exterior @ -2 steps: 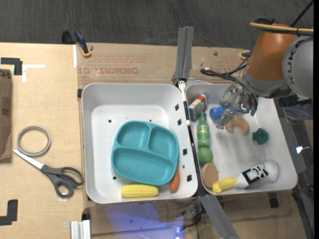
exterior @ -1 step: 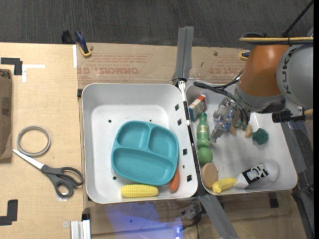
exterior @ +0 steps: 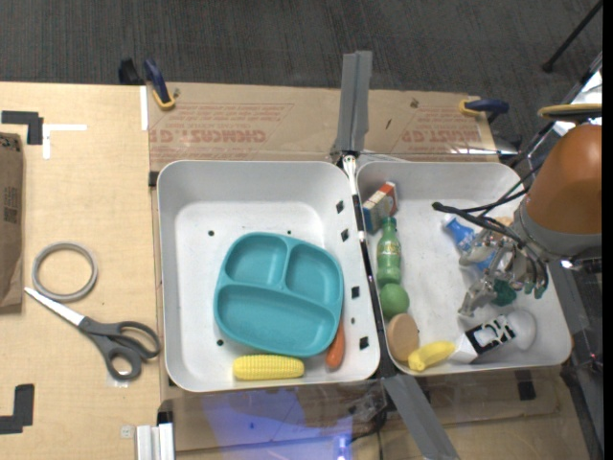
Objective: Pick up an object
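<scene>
My gripper (exterior: pixel 488 298) hangs over the right part of the right bin (exterior: pixel 450 174), open, with nothing between its fingers. Just below it lie a black-and-white item (exterior: pixel 489 334) and a white round object (exterior: pixel 522 332). A blue item (exterior: pixel 460 229) lies behind the gripper. Along the bin's left side are a small red-and-white carton (exterior: pixel 381 202), a green bottle (exterior: pixel 387 250), a green ball (exterior: pixel 394 299), a brown oval piece (exterior: pixel 403 334) and a yellow banana-like piece (exterior: pixel 430 355).
The left bin (exterior: pixel 182 257) holds a teal divided plate (exterior: pixel 280 293), a yellow corn cob (exterior: pixel 268 366) and an orange carrot (exterior: pixel 334 350). Scissors (exterior: pixel 96 332) and a tape roll (exterior: pixel 64 269) lie on the bench at the left. The grey-and-orange arm (exterior: pixel 570 185) rises at the right.
</scene>
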Controlling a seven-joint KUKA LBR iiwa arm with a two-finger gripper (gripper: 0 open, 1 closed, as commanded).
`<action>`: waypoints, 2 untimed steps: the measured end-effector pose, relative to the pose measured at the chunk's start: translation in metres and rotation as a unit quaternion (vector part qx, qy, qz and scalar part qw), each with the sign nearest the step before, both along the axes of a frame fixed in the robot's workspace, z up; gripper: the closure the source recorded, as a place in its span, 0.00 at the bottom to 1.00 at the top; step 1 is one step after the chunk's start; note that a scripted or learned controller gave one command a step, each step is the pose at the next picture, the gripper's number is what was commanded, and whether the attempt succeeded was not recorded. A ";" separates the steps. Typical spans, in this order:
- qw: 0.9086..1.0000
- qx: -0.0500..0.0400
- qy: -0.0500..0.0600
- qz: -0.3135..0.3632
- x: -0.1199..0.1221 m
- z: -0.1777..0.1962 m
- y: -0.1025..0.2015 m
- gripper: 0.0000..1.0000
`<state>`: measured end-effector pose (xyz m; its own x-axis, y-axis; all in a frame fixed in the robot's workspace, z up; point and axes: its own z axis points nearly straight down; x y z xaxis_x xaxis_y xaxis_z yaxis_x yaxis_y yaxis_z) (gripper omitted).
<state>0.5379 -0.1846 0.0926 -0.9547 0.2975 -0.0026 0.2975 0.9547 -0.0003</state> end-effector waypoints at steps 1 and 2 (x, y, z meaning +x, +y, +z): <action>0.999 -0.004 -0.012 0.035 -0.045 0.005 -0.038 0.00; 0.990 0.000 -0.002 0.144 -0.026 0.000 0.000 0.00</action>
